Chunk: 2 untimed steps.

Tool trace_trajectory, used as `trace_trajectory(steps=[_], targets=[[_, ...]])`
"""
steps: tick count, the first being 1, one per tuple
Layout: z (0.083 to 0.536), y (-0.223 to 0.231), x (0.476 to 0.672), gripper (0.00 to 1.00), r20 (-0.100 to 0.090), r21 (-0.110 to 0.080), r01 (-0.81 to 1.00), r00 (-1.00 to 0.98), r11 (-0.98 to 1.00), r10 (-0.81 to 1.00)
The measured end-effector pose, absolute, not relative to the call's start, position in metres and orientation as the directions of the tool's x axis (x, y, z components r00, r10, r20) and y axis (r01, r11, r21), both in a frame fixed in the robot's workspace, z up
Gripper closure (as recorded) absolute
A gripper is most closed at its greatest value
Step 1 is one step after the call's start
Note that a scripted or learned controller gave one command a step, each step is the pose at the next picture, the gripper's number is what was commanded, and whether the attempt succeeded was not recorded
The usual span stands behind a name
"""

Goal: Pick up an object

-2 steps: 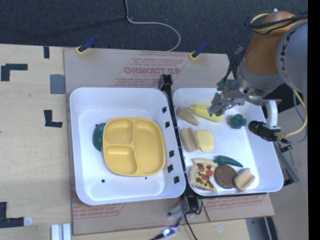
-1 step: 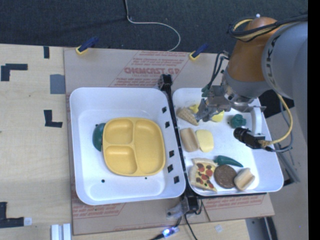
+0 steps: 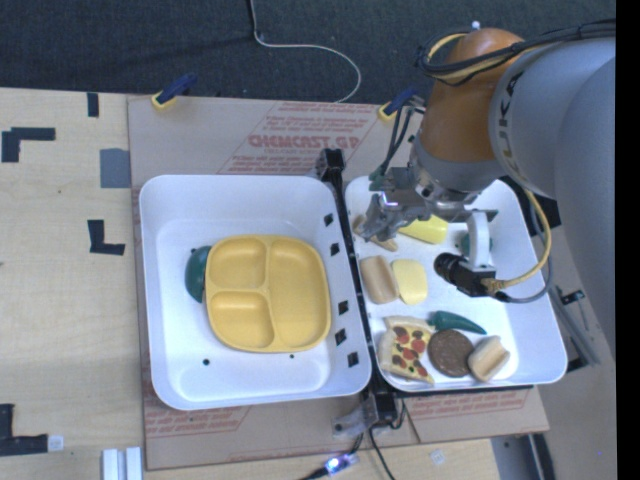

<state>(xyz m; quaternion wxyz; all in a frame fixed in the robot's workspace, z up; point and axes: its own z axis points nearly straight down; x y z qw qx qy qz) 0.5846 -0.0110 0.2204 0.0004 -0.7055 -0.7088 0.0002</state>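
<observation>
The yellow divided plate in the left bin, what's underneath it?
A dark green object pokes out from under the yellow divided plate at its left edge, lying on the left bin floor. The plate covers the rest, so its shape stays unclear.

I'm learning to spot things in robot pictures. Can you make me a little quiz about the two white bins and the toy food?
1. True or false: the yellow divided plate lies in the left bin.
2. Which toy lies closest to the near edge of the right bin?
A) the pizza slice
B) the yellow piece by the gripper
C) the black cable over the carpet
3. Fill in: a dark ____ thing peeks out from under the plate's left side.

Key
1. True.
2. A; it sits beside a brown round piece.
3. Green.
</observation>
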Motion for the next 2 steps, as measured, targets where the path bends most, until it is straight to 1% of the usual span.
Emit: trace_trajectory(steps=[1, 2], targets=[[0.230, 0.049, 0.573, 1.00, 0.002, -0.002, 1.000, -0.007, 0.007, 1.000], [0.214, 0.057, 0.570, 1.00, -0.001, -0.004, 1.000, -0.002, 0.002, 1.000]])
